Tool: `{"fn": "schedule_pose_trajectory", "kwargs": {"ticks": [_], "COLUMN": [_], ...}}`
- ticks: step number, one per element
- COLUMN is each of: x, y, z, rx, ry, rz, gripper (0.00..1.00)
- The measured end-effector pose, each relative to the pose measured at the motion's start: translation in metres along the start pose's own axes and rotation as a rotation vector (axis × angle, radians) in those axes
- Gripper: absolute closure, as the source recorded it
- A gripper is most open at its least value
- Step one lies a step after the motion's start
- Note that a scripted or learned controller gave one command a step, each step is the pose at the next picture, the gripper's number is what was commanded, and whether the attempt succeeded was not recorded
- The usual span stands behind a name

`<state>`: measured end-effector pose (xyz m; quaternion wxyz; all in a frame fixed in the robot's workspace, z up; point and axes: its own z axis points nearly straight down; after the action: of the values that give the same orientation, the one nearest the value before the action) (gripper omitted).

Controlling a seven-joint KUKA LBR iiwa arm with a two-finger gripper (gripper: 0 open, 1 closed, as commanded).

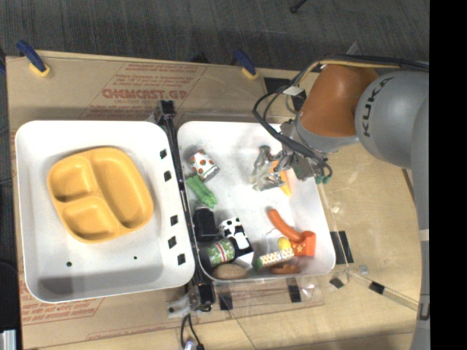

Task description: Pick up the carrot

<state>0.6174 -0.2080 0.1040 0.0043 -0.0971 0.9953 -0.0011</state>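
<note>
Two shallow white bins sit side by side on a cardboard-covered bench (pixel 219 79). Inside the left bin (pixel 44 268) lies a yellow plastic plate with three compartments (pixel 100 192), resting toward that bin's far left part. The right bin (pixel 241 133) holds a scatter of small toys. A slim orange carrot with a curved body (pixel 284 224) lies near the right wall of this bin, a little toward its near edge, well apart from the gripper. Just beside the carrot's near end sits a blocky orange-red toy (pixel 306 243), and along the near edge lie a small yellow spotted piece (pixel 276 257), a brown oval object (pixel 232 271) and a green can-like cylinder (pixel 219 253). A black-and-white toy (pixel 235 231) rests above the can, with a dark block (pixel 204 224) beside it close to the left wall. A green leafy vegetable toy (pixel 201 192) lies along that left wall, and a small red-and-white can (pixel 204 166) sits toward the far left corner.

The grey arm with its orange band (pixel 332 100) reaches in over the bin's far right corner. Its two-finger gripper (pixel 266 172) hangs over the bin floor toward the far right. Whether the fingers are spread or pressed together cannot be made out. A small orange bit (pixel 286 183) shows just beside the gripper; what it is cannot be told.
</note>
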Motion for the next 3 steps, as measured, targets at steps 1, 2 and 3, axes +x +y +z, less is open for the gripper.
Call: {"fn": "schedule_pose_trajectory", "kwargs": {"ticks": [1,2,3], "x": [0.000,-0.002,-0.002], "y": [0.000,0.000,0.000], "z": [0.000,-0.011,-0.011], "rx": [0.000,0.003,0.002], "ry": [0.001,-0.006,-0.005], "rz": [0.000,-0.003,-0.003], "gripper": [0.00,1.00,0.00]}}
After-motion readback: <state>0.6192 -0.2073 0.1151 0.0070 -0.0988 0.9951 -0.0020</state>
